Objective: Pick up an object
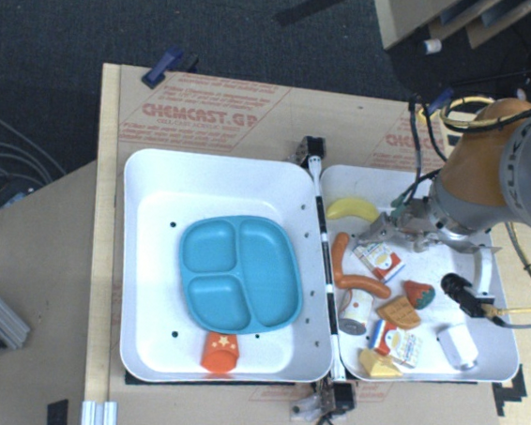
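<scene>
Cardboard-topped tabletop (257,112) carries two white bins, and over the right bin (495,358) the pincer (397,232) hangs low — open or closed I cannot tell — with the small carton (378,259) just near-left of it, its long axis slanting left-to-right.

Two bins sat side by side on the bench (102,237). In the left bin (137,269) lay a divided tray (240,272), with a cup (221,352) just in front of it. The right bin (495,358) held a banana (353,208) at the back, sausages (360,284) (near the dividing wall) and small packets (401,345) toward the front.
</scene>
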You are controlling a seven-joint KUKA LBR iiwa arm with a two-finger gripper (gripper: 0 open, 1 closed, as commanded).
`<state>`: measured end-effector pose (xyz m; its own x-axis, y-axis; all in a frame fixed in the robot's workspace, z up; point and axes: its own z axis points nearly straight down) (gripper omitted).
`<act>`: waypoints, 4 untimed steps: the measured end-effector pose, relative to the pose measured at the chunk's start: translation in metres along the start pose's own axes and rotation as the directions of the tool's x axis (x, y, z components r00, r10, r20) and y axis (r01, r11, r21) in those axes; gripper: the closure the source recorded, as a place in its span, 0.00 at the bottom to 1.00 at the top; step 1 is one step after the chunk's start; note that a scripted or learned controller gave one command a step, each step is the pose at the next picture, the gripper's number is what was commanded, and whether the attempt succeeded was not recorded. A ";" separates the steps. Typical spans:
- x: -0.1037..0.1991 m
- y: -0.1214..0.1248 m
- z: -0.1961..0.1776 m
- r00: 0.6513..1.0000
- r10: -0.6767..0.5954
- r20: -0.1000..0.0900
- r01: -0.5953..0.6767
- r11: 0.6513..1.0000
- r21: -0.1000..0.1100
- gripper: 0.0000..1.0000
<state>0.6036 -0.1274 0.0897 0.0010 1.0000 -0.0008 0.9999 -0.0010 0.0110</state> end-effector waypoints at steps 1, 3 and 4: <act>0.031 -0.026 0.000 1.000 -0.001 0.000 0.001 1.000 0.001 0.00; 0.031 -0.025 -0.010 1.000 0.001 0.000 -0.001 1.000 -0.001 0.00; 0.023 0.038 0.005 1.000 -0.002 -0.001 0.002 1.000 0.010 0.00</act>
<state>0.6421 -0.1047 0.0851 -0.0009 1.0000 -0.0001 1.0000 0.0009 0.0007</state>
